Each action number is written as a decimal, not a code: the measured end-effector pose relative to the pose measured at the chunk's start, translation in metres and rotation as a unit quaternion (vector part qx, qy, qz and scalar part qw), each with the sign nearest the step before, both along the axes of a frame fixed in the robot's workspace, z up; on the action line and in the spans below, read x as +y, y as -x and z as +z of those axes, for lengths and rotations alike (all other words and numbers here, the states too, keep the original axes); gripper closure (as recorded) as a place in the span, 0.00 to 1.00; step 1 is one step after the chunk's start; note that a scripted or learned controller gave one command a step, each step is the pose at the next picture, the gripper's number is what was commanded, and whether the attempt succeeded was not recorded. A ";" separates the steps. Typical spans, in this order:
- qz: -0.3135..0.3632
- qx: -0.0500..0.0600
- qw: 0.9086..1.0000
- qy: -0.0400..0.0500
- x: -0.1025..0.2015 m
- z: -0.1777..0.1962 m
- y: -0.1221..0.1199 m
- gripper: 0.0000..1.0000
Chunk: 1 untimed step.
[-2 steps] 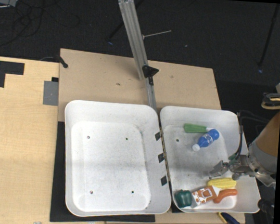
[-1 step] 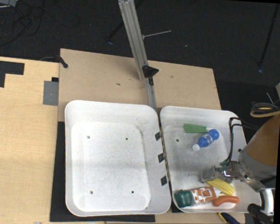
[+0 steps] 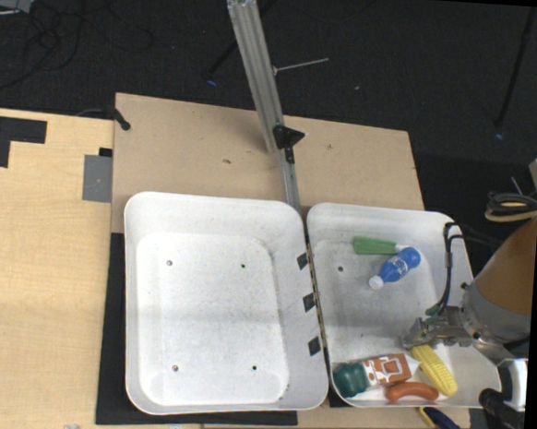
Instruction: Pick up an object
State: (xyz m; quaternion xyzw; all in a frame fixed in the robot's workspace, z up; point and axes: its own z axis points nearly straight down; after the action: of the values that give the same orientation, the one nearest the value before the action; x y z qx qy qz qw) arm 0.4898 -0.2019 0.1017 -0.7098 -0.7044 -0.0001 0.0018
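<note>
Nearest you, the right bin's (image 3: 378, 229) front edge holds a sausage (image 3: 411, 392), corn (image 3: 435, 368), a carton (image 3: 387, 368) and a green cup (image 3: 351, 378). The gripper (image 3: 423, 334) sits low at the bin's 4 o'clock, touching the corn's far end; you can't tell its grip. Farther back, toward 1 o'clock, lie a bottle (image 3: 396, 267) and a green block (image 3: 373, 247)

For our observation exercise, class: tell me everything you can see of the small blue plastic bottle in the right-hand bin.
The small blue plastic bottle looks translucent blue with a white cap and a pale band round its body. It lies on its side on the floor of the right white bin, cap pointing towards the lower left. Its blue end lies close to the green cylinder-like object; contact is unclear.
</note>
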 end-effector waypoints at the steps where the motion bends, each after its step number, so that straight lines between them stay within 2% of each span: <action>1: 0.004 -0.003 1.000 0.002 -0.010 0.053 -0.006 1.00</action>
State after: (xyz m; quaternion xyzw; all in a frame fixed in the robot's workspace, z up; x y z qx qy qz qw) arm 0.4956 -0.2120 0.1547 -0.7072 -0.7071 -0.0005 -0.0014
